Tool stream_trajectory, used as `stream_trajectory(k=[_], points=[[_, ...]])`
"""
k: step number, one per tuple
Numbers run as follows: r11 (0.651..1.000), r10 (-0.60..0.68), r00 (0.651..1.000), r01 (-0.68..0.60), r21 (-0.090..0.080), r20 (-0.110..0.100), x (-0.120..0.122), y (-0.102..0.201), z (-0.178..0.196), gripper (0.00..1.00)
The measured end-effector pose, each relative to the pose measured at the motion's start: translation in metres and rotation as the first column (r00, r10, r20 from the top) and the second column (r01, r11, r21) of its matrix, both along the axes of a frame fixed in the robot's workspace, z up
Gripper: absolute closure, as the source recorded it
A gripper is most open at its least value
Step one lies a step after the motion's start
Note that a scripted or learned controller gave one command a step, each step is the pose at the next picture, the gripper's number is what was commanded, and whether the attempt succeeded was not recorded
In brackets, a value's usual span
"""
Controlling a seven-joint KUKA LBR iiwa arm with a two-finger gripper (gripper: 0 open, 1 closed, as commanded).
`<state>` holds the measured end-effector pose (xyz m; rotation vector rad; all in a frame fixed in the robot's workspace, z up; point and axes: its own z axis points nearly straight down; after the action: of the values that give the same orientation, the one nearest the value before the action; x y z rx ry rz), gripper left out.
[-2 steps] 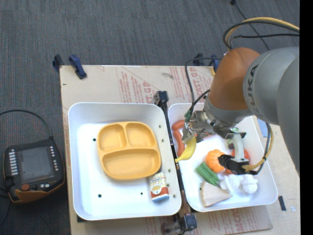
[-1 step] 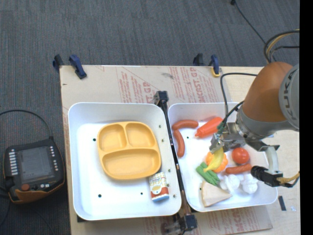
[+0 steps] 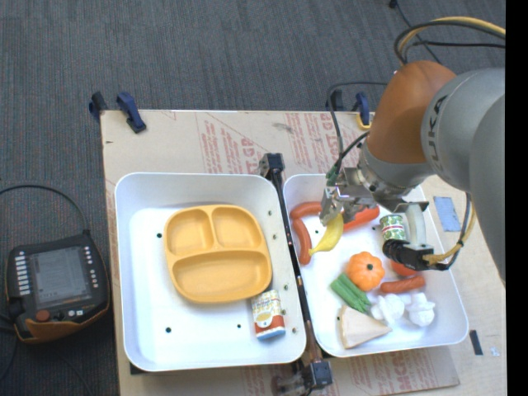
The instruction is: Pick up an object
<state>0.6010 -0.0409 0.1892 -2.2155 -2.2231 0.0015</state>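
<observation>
My gripper (image 3: 333, 206) hangs over the upper left part of the right bin (image 3: 450, 332). Directly beneath it is a yellow banana (image 3: 329, 236), its upper tip meeting the gripper's end; whether the banana is gripped is hidden by the wrist. A curved red sausage (image 3: 302, 239) lies just left of the banana. An orange-red carrot-like piece (image 3: 361, 217) sits just right of it. Further down are a small orange pumpkin (image 3: 365, 270), a green vegetable (image 3: 350, 292), a pale cheese wedge (image 3: 360, 328) and white garlic-like pieces (image 3: 405, 308).
A green-labelled can (image 3: 394, 228) and another red sausage (image 3: 402, 285) lie under the arm's wrist at the right. The left bin (image 3: 132, 221) holds a yellow divided plate (image 3: 219, 252) and a small carton (image 3: 267, 315). A teach pendant (image 3: 56, 283) lies on the floor at left.
</observation>
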Motion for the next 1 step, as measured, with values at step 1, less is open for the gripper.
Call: stream_trajectory(k=[1], points=[[1.000, -0.004, 1.000, 0.004, -0.001, -0.002, -0.0517, 0.0102, -0.0032, 1.00]])
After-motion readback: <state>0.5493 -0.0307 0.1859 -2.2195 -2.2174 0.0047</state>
